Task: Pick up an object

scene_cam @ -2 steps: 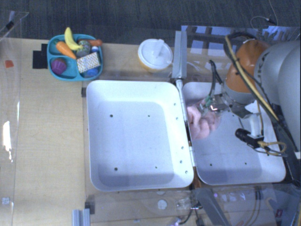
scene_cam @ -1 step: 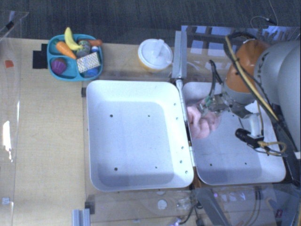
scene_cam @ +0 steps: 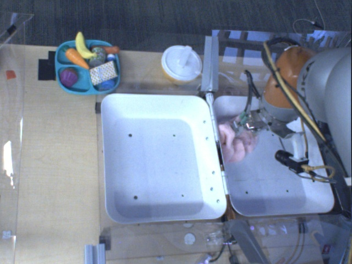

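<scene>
A soft pink object (scene_cam: pixel 236 143) lies in the right bin (scene_cam: pixel 286 199), close to the bin's left wall and slightly blurred. My gripper (scene_cam: pixel 246 123) hangs just above and to the right of it, at the pink object's upper edge. The grey arm with its orange band (scene_cam: pixel 286 76) comes in from the upper right and covers the bin's far right corner. I cannot see whether the pink object sits between the fingers or merely lies under them.
The left bin (scene_cam: pixel 159 158) stands beside the right one, with a narrow divider between them. Behind the bins are a white lidded tub (scene_cam: pixel 181 63), a blue tray of toy food (scene_cam: pixel 88 66) and a small black block (scene_cam: pixel 46 69).
</scene>
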### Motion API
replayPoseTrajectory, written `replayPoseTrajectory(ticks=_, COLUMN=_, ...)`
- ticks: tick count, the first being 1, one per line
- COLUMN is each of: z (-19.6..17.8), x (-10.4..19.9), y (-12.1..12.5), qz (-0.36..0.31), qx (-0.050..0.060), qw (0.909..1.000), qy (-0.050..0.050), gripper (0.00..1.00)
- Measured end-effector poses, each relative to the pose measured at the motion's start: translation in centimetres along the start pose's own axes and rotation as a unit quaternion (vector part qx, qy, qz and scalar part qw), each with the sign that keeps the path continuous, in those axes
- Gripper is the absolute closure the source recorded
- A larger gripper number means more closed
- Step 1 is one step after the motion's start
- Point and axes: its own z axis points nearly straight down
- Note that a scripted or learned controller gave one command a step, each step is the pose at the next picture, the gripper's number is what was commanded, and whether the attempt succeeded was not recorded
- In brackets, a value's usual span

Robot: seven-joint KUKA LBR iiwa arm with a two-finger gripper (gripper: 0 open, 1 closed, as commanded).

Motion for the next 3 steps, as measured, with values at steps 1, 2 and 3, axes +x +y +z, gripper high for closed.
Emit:
replayPoseTrajectory(ticks=1, z=0.0, x=0.0, y=0.0, qz=0.0, qx=0.0, qw=1.0, qy=0.0, gripper=0.0)
replayPoseTrajectory(ticks=2, z=0.0, x=0.0, y=0.0, qz=0.0, qx=0.0, qw=1.0, qy=0.0, gripper=0.0)
replayPoseTrajectory(ticks=3, z=0.0, x=0.0, y=0.0, qz=0.0, qx=0.0, qw=1.0, qy=0.0, gripper=0.0)
